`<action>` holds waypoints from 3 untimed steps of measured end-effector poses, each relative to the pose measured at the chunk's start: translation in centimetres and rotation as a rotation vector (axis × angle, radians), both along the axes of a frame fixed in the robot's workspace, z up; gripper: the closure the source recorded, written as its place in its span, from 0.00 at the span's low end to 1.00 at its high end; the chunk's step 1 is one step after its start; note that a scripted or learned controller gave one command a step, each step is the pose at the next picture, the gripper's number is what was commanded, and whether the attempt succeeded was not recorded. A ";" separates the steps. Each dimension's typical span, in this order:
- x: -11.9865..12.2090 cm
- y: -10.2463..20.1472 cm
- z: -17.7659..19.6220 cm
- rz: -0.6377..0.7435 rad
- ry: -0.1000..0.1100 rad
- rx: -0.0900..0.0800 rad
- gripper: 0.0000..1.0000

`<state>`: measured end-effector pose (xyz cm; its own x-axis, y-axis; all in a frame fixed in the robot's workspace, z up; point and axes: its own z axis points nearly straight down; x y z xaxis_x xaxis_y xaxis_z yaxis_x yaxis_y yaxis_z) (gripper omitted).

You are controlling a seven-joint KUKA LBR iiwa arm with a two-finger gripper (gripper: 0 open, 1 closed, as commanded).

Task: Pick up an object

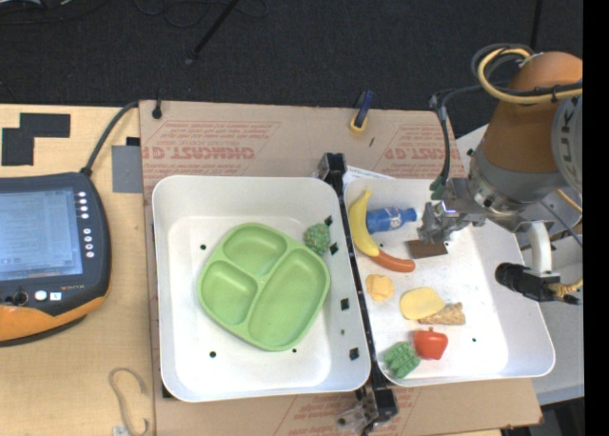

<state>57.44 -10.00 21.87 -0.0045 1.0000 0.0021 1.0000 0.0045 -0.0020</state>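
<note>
From my screen, I can't tell whether the gripper (430,234) is parted or closed; it hangs in the right bin (519,348). Just left lie a banana (358,222) and blue bottle (390,219); the left bin (181,329) holds a green plate (264,284).

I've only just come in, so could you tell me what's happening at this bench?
The KUKA arm reaches in from the right, its gripper low over the right bin, near a blue bottle and a banana. Nothing is visibly held. The left bin holds a green divided plate.
</note>
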 end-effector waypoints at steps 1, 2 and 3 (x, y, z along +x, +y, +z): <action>2.3 3.8 -0.3 -0.001 0.000 0.000 1.00; 4.1 8.5 -0.7 0.000 0.000 0.000 1.00; 5.9 13.2 1.0 0.000 -0.002 0.000 1.00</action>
<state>63.34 3.24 22.85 -0.0047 1.0000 0.0024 1.0000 0.0047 -0.0004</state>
